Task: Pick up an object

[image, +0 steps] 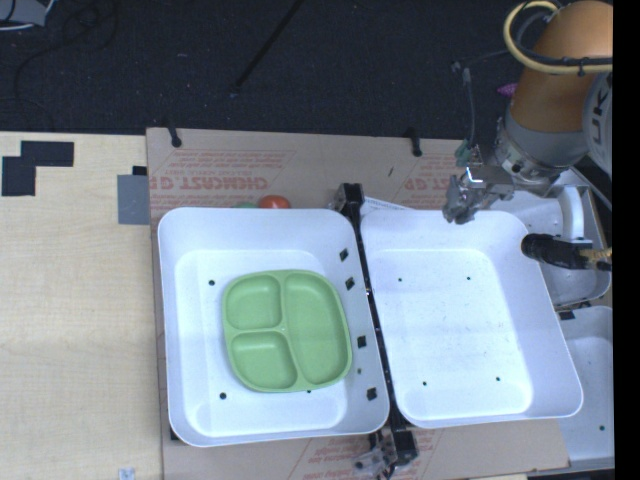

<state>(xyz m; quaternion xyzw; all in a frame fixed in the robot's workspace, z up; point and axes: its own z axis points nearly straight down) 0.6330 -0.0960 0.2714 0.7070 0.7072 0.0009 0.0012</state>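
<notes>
A green plate (287,330) with three compartments is lying flat in the left bin (190,243), near its middle. The gripper (462,208) is hovering over the far rim of the right bin (545,308), well apart from the plate, carrying nothing; whether its claw is apart or together, I cannot tell.

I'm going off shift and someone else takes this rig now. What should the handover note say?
Gripper: at the back edge of the right bin, nothing seen between its fingers; open or shut cannot be told.
Things: green plate, three compartments, lies flat in the left bin. A small red thing sits behind that bin, outside it.
Done: nothing picked up.
Left: move to the plate, grasp it, lift.
</notes>
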